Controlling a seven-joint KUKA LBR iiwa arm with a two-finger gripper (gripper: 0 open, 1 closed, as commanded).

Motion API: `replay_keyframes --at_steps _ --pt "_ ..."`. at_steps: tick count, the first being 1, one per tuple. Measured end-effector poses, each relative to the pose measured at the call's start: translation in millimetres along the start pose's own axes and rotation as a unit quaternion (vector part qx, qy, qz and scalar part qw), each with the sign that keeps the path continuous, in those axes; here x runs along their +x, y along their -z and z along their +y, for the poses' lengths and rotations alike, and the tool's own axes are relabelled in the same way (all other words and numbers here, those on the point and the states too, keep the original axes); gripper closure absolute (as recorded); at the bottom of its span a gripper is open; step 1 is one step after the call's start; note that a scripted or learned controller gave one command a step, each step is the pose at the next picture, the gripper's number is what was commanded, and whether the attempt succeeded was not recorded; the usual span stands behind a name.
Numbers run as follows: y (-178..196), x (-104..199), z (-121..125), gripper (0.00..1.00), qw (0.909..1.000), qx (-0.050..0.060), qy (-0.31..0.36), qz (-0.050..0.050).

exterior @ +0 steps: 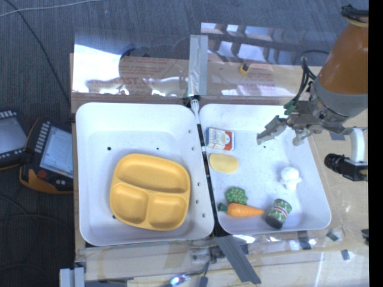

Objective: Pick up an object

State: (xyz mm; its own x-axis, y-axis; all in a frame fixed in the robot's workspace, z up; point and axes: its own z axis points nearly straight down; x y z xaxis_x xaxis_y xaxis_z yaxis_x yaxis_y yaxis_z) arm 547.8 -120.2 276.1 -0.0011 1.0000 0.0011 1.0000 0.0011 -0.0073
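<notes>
Nearest the camera, along the bench's front edge [149, 253], grey metal brackets sit below the two white bins. In the left bin [96, 142] lies a yellow divided tray [151, 190], turned at a slight angle and filling much of the floor. The right bin [311, 166] holds the small items: at its front a toy carrot [244, 210] lies beside a green can [277, 212], with a green broccoli piece [236, 195] touching the carrot's leafy end. A little farther back a white lump [290, 176] sits near the right wall, and a pale yellow oval piece [223, 162] rests close to the divider, just in front of a small red-and-white carton [219, 139]. Above the bin's far right part the gripper [285, 132] hangs with its two fingers spread apart and nothing between them, well apart from every item. Behind the bins stand scuffed clear panels over brown board. The room's floor is dark grey carpet [60, 28] crossed by cables, and a handheld control pendant [51, 154] lies on it to the left of the bench.
</notes>
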Motion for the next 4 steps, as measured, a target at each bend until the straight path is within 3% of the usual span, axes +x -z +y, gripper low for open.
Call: replay_keyframes --at_steps 1,2,3,4 --pt "-92.5 65.3 -14.8 0.00 0.9991 0.000 -0.042 -0.001" --pt "-187.0 22.4 4.7 0.00 0.9998 -0.008 0.018 0.000" --pt "-186.9 14.3 99.8 0.00 0.9972 -0.010 -0.074 -0.002" --pt "-182.7 14.0 98.5 1.00 0.9972 -0.007 -0.074 -0.003"
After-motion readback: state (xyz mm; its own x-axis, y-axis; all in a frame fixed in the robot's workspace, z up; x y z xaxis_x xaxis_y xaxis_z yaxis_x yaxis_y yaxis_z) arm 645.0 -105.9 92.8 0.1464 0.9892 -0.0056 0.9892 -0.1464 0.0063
